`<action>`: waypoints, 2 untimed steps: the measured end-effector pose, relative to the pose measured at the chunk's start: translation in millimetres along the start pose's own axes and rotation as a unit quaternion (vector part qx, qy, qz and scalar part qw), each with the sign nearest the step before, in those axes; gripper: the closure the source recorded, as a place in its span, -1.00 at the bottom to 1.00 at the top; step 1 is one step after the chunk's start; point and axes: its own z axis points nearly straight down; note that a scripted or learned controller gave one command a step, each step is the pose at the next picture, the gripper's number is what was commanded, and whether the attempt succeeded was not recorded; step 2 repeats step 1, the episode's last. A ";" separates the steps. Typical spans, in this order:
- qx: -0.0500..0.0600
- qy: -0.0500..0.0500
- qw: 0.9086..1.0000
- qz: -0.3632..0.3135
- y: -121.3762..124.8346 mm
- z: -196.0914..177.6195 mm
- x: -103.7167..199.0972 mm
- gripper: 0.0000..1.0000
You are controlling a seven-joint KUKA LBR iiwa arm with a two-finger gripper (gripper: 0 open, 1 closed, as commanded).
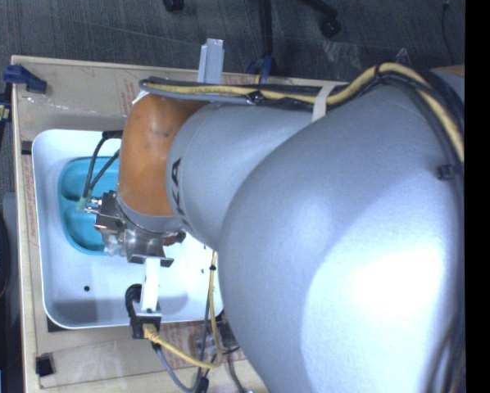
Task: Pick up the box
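The grey arm (pixel 335 244) reaches in from the right and covers most of the table (pixel 73 88). Its orange band (pixel 147 162) sits directly above the wrist, and the gripper (pixel 124 232) hangs below that band, over the left white bin (pixel 48 162). The wrist hardware hides the gripping end, so it cannot be determined whether the gripper is open or closed, and no object can be seen held in it. The box (pixel 79 207), a blue item with rounded corners, lies inside the same bin just to the left of the gripper. Its right portion is hidden under the wrist hardware, so contact between the two cannot be confirmed. Thin dark cables (pixel 106 150) run from the band down toward the box side of the gripper. A white bracket (pixel 151 285) extends from the gripper toward the near wall of the bin. A yellow cable (pixel 368 80) runs along the top of the arm. A blue clamp (pixel 22 77) grips the far left corner of the table, well away from the gripper.
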 end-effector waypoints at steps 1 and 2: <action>0.001 0.001 0.983 -0.183 11.5 76.1 -45.0 1.00; 0.001 0.001 0.983 -0.183 11.5 76.1 -45.0 1.00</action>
